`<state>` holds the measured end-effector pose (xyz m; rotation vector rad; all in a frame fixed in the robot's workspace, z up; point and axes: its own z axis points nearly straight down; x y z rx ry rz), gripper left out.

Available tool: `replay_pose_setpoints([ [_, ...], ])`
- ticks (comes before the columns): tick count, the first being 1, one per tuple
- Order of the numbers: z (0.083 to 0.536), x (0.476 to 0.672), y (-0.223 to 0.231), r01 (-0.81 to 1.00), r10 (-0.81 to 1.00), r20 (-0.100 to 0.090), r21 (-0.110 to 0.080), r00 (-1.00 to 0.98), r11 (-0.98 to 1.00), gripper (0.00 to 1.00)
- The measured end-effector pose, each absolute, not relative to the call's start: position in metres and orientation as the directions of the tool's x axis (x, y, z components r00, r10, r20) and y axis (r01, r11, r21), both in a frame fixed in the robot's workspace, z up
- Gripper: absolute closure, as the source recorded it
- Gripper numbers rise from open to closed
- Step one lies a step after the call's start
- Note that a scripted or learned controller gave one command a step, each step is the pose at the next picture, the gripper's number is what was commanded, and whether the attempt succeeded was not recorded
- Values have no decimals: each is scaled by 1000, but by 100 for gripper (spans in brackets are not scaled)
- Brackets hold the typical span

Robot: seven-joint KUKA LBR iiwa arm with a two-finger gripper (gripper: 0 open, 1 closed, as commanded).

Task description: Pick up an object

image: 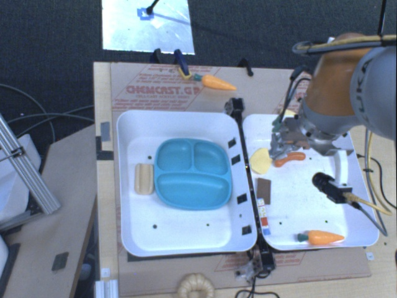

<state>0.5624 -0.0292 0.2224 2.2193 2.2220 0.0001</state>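
The claw [280, 150] hangs low over the upper left part of the right bin [298, 211], 1 of 2 white bins on the bench [161, 85]. It is poised at the approach step, just before a grasp. From this slanted view I cannot tell how far open the claw is, and nothing can be seen held in it.

The likeliest target is the orange sausage [290, 159], which lies on the bin floor just beside the claw's tip, on its right. A yellow slice [260, 161] lies close on the other side, near the wall between the bins. A brown block [263, 190] and a small striped bar [265, 220] sit further down that wall, and a carrot [321, 236] rests well apart in the bin's lower right corner.

The left bin [180, 230] holds a blue plate [192, 172] and a tan block [144, 179]. A second carrot [214, 82] lies on the bench behind the bins.

The next move, as I judge it, calls for centring over 1 piece only, then descending and closing. The sausage is thin and rounded, so a grip across its narrow width would suit. The yellow slice lies flat and would be hard to get under.
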Motion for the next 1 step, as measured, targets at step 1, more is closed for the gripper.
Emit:
replay_pose_setpoints([
  [1, 225, 555, -14, 1000, 1000, 0, 0, -6, 6, 100],
])
